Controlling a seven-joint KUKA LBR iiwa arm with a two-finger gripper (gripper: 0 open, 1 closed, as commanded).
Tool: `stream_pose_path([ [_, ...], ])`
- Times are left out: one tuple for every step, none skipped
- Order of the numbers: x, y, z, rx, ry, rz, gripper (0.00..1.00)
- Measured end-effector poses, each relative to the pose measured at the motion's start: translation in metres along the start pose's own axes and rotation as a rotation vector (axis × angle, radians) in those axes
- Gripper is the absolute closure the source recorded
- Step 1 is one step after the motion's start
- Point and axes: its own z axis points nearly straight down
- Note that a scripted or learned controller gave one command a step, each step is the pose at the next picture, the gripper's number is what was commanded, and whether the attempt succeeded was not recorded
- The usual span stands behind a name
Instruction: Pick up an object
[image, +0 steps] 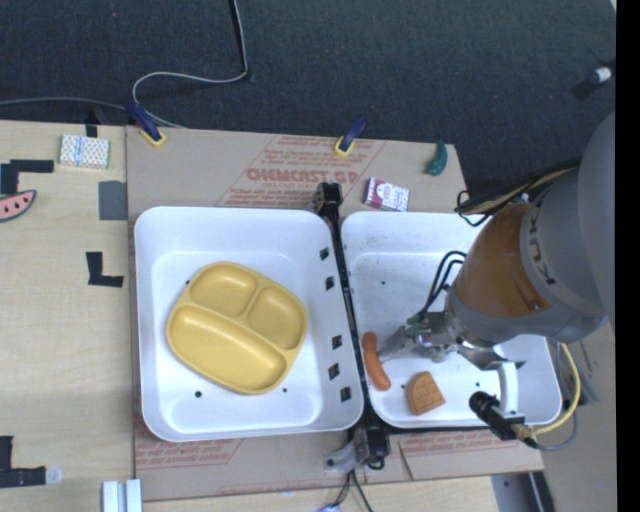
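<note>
Gripper (400, 340) is hovering low in right bin (400, 225) beside hot dog (375, 362), jaws' state unclear; nothing lifted yet, grasp remaining.

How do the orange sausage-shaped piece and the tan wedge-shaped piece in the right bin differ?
The orange sausage-shaped piece is long, thin and rounded; the tan wedge-shaped piece is short, broad and angular. The sausage piece lies along the right bin's left wall; the wedge sits nearer the front middle. Both lie loose on the bin floor, near the gripper but not held.
</note>
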Motion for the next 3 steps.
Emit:
stream_pose_path([
  [0.001, 0.0011, -0.0099, -0.003, 0.001, -0.002, 1.0],
  [0.0011, 0.0011, -0.0098, -0.003, 0.001, -0.002, 0.0],
  [0.0019, 0.001, -0.0188, -0.001, 0.003, -0.002, 1.0],
])
